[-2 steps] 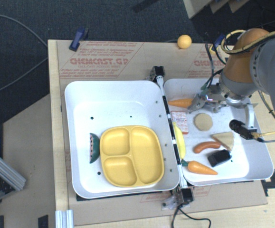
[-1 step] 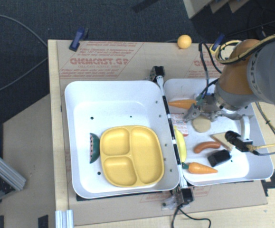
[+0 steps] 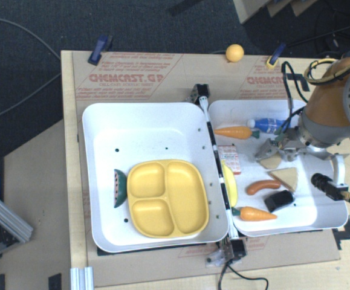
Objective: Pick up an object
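Left bin: we see a yellow 3-compartment tray sitting low-centre, with a watermelon-slice toy touching its left edge. Rest of that floor is bare white, mostly the upper half.

Right bin is busier — carrot near the top left, blue bottle just right of it, a small red/white card by the divider, something yellow lying along the divider below that. Mid-floor: sausage, tan wedge, maybe bread or cheese, black block just below the wedge, 2nd carrot near the front wall.

Gripper is down inside the right bin, upper middle, w/ the arm's orange band above it. Tips sit over a greyish-tan piece next to the wedge; can't tell if the fingers are apart or closed, or if anything is between them — too small and cluttered.

Room: right bin is tight, items close on all sides of the tool. An orange ball sits at the bench's far edge, outside both bins.
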